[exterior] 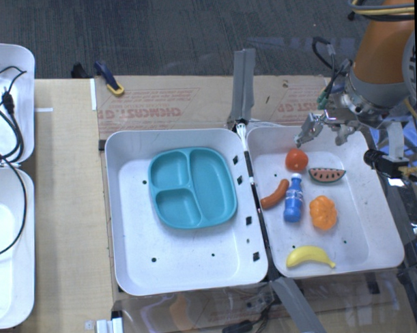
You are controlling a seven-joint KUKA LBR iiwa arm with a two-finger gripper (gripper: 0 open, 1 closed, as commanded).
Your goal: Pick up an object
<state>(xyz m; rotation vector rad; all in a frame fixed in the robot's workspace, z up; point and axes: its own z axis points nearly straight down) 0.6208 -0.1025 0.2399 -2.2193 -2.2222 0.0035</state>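
Observation:
The right bin (379, 248) holds a red tomato (296, 158), a watermelon slice (327, 174), a sausage (274, 193), a blue bottle (293, 198), an orange pepper (323, 212) and a yellow banana (310, 257). My gripper (325, 129) hangs over the bin's far edge, up and right of the tomato, apart from every object. Its fingers are spread, open, with nothing between them.
In the left bin (130, 261) lies a teal divided plate (193, 187). A grey post (243, 86) stands between the bins at the back. White trays with black cables (5, 122) sit at the far left. A blue and yellow clamp (108, 79) lies on the cardboard.

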